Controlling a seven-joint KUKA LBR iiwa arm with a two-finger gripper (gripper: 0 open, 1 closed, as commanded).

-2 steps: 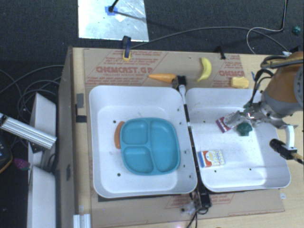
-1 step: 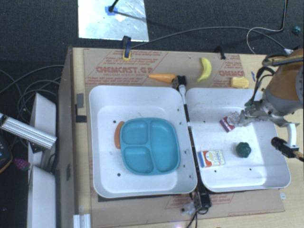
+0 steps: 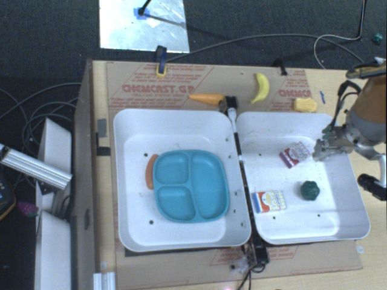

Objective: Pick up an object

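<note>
Grey claw (image 3: 322, 148) sits over the right bin (image 3: 347, 222), near its far right side. I cannot tell how far it is open; I see nothing between its tips. The red and white packet (image 3: 294, 154) lies just beside it. A dark green lump (image 3: 310, 190) and a small carton (image 3: 269, 201) lie nearer the front.

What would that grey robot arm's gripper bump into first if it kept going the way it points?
The gripper points leftward across the right white bin. First in that line looks to be the small red and white packet, just beside it, though its height above the bin is unclear.
</note>
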